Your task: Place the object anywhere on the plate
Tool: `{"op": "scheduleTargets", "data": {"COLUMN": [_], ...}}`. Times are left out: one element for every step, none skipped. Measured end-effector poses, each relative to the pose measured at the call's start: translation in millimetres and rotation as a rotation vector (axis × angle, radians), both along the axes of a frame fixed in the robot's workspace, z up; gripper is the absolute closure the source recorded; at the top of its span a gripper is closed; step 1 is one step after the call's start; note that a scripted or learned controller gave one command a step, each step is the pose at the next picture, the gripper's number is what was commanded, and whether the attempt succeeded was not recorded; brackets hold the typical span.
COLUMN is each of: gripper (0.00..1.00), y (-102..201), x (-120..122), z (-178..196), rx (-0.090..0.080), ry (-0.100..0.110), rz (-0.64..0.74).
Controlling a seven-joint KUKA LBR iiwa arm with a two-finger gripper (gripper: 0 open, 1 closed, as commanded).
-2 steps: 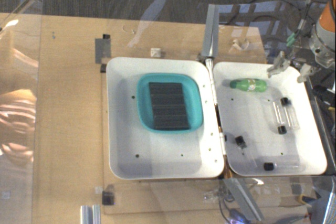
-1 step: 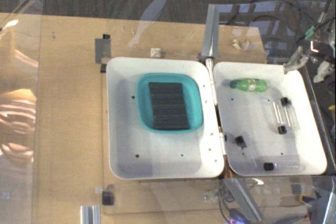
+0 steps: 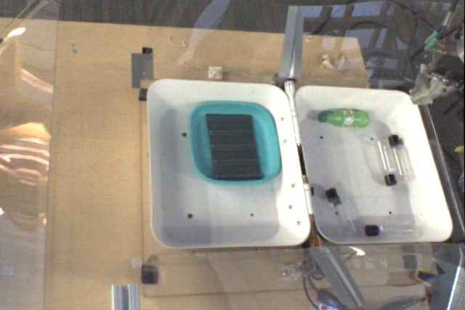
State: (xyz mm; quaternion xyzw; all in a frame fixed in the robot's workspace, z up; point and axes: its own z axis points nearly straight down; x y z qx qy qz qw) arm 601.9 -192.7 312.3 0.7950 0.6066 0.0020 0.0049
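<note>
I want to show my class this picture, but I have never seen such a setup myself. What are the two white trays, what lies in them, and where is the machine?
The picture comes from one camera fixed above a wooden bench, looking down at a slant. On the bench sit two shallow white bins side by side. The left bin holds a teal plate with a dark ribbed object lying on it. The right bin holds a green bottle-like object near its far edge, a clear tube with black ends, and two small black pieces. The machine is a robot arm that reaches in from the right; a bit of equipment shows at the upper right edge, too cut off to tell how its tool stands. Nothing is visibly held.
</note>
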Motion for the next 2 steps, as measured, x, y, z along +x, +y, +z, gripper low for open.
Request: {"op": "scheduleTargets", "data": {"gripper": [0.0,1.0], "y": [0,1], "x": [0,2], "z": [0,11], "rx": [0.0,-0.003], "ry": [0.0,-0.004], "rz": [0.0,0.008]}}
